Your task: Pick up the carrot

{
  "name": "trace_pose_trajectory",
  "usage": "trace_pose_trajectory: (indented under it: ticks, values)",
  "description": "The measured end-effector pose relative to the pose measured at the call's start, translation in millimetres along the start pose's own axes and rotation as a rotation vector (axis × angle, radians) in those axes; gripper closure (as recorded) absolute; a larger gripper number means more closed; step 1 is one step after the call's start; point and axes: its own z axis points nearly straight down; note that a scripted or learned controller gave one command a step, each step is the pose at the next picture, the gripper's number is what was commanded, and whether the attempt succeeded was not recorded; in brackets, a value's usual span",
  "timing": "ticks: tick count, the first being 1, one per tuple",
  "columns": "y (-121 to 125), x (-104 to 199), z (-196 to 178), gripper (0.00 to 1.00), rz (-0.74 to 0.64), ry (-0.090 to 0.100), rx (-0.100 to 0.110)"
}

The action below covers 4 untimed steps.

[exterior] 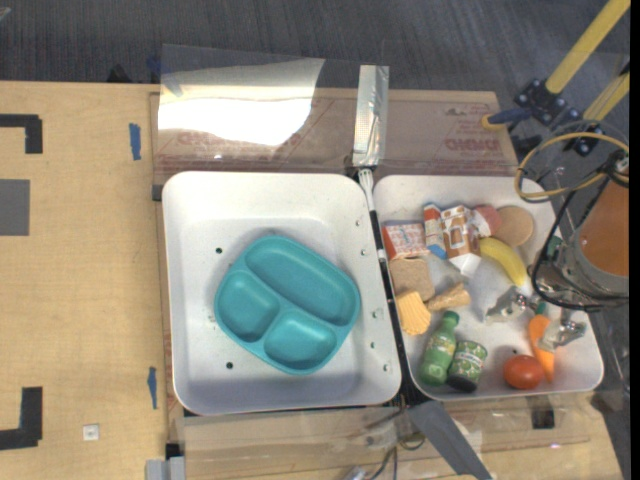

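The carrot (543,343) is a small orange piece lying near the right end of the right bin (585,373), just above and right of a red tomato (523,371). My gripper (538,318) hangs low over the carrot's upper end, reaching in from the right. Its two metal fingers (505,306) are spread apart, one to the carrot's left and one to its right. The gripper is open, and the carrot's top lies in the gap between the fingers. The carrot rests on the bin floor.
The right bin also holds a banana (503,260), a green bottle (438,348), a green can (466,363), a cheese wedge (414,313), bread slices (412,276), small cartons (450,230) and a tan round item (515,225). A teal divided plate (288,301) lies in the left bin (190,268).
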Motion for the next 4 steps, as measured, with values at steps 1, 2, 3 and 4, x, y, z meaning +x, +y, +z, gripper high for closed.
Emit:
trace_pose_trajectory:
  ticks: [1, 2, 3, 4]
  values:
    - [0, 3, -8, 1.0, 0.004, 0.009, -0.009]
    - [3, -55, -17, 1.0, 0.067, 0.023, -0.03]
    - [15, 20, 11, 1.0, -0.086, 0.023, -0.025]
    - [59, -55, -58, 1.0, -0.057, 0.021, -0.028]
